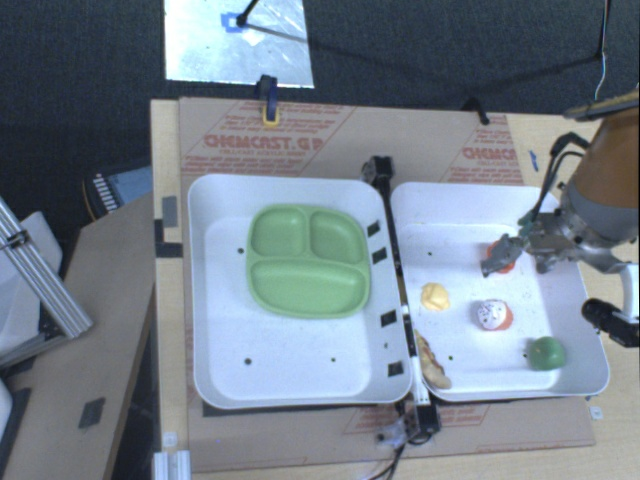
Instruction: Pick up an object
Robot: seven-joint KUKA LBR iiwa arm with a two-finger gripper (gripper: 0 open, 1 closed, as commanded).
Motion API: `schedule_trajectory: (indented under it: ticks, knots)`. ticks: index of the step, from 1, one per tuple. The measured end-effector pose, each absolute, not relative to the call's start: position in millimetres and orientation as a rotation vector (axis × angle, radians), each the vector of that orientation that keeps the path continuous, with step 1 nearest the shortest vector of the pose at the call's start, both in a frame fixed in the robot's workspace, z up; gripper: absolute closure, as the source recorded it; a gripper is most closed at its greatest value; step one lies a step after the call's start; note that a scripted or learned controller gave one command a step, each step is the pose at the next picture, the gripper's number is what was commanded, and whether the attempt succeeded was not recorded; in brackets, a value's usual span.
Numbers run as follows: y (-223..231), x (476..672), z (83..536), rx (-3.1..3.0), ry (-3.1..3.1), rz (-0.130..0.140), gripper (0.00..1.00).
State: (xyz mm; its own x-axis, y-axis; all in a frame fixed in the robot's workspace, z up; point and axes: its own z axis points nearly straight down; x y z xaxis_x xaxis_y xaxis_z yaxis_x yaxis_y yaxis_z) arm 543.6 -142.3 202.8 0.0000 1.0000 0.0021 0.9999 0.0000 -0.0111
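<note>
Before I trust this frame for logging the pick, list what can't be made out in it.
- Gripper: too small and blurred to show what it is doing with the small red-orange object.
- Grey arm: cut by right edge.
- Tan object: partly hidden by right bin's rim.

**Bright, even light, slightly soft picture**

We get flat overhead lighting here, so both white bins [300,388] come out bright, nearly washed out, with faint shadows along their inner walls. The shiny metal sheet [238,26] at the top throws glare. The dark floor around the bench stays dim. We find the whole frame a bit soft and grainy, and the small objects lack fine detail. Straight edges look reasonably straight to us.
</note>
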Motion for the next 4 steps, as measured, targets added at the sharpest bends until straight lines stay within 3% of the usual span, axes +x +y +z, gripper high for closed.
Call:
schedule_trajectory:
  ticks: [1, 3, 4]
  knots:
    - [-142.0, 546.5, 209.4, -2.218, -2.225, -0.001, 0.00]
    - [-131.5, 538.4, 107.6, -2.217, -2.220, 0.003, 0.00]
    - [-131.4, 538.8, 83.6, -2.220, -2.222, 0.000, 0.00]
